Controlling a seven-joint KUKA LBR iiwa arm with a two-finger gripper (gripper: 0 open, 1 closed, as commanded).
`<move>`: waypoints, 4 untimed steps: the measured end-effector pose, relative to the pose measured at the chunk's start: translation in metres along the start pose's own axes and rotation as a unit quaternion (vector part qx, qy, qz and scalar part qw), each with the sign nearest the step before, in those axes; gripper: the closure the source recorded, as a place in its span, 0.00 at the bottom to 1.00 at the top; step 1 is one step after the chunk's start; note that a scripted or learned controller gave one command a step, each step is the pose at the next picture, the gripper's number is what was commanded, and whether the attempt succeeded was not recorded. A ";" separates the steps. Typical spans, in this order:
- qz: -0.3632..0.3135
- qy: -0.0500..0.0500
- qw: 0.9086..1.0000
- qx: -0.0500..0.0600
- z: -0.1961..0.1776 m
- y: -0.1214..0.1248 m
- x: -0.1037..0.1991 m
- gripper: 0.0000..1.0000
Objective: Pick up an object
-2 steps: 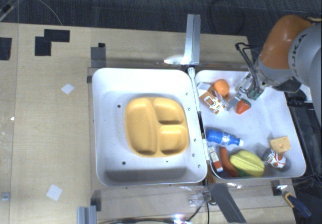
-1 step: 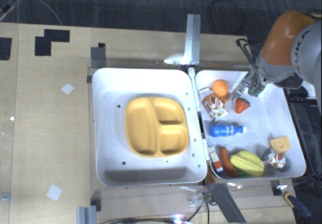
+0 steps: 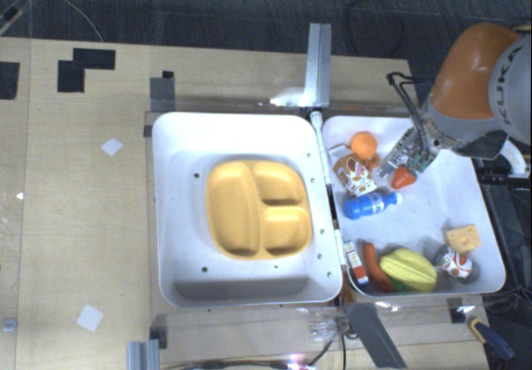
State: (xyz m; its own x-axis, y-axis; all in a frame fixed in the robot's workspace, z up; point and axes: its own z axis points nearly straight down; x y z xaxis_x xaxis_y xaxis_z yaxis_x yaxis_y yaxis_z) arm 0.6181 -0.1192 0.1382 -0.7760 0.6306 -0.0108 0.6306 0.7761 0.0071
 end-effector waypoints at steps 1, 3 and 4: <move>-0.058 0.001 0.998 0.000 -0.064 -0.003 0.062 1.00; 0.088 0.004 0.996 0.003 0.007 -0.039 0.052 0.00; 0.267 0.001 0.964 0.001 0.048 -0.033 0.055 0.00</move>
State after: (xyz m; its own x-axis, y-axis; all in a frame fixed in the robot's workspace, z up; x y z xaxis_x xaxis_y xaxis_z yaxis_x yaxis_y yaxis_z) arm 0.5552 -0.1105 0.0893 -0.3418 0.9398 -0.0042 0.9397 0.3418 0.0096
